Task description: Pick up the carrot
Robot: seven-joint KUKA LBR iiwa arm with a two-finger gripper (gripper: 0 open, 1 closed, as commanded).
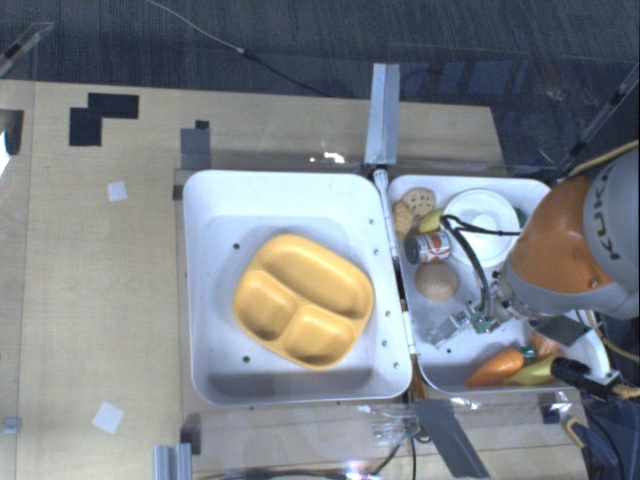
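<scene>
Beside pincer (447,330), carrot (497,367).

1 camera looks down on the bench (90,298) from above at a slight slant, set far enough back to take in both white bins whole. The left bin (205,268) sits near the middle of the view, and the right bin (440,363) lies toward the right edge, where the arm (565,243) reaches in. Dark floor fills a strip along the top.
</scene>
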